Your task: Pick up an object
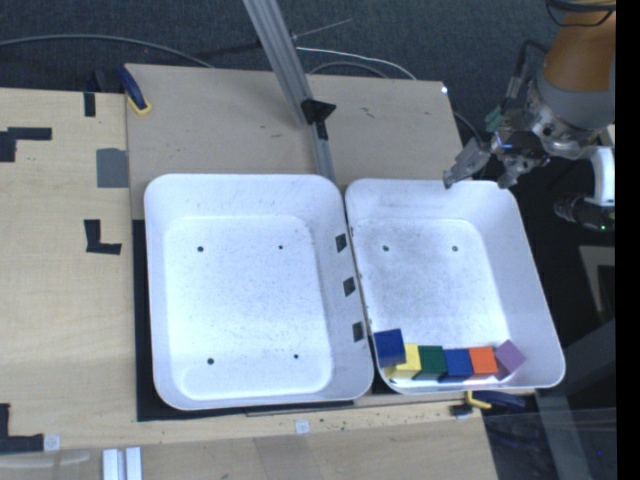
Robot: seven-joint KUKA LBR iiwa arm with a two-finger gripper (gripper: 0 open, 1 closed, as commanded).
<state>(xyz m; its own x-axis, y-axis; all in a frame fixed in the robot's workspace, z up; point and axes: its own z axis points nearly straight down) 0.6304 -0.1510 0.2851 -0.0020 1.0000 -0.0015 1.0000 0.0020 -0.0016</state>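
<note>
Overhead, the gripper hangs at the far right corner of the right bin, just past its far rim, with the orange-banded arm rising behind it at the right. Its fingers read as spread apart with nothing between them, though they are small and dark at this slant, so I hold that loosely.

Candidate objects sit in a tight row along the near wall of the right bin: a blue block at the left end, a yellow block just beside and partly under it, then a green block, a second blue block, an orange block, and a purple block at the right end, tilted against the corner. The left bin holds none of them.

Judgement: the step in hand is the approach, and the whole length of the bin lies between gripper and row. Blocks touch each other and the wall, so a straight drop on a middle one risks the fingers landing on neighbours. Better targets are the ends. The raised blue block at the left looks freest; straddle it far-to-near, not along the row. Watch the near wall on descent.
</note>
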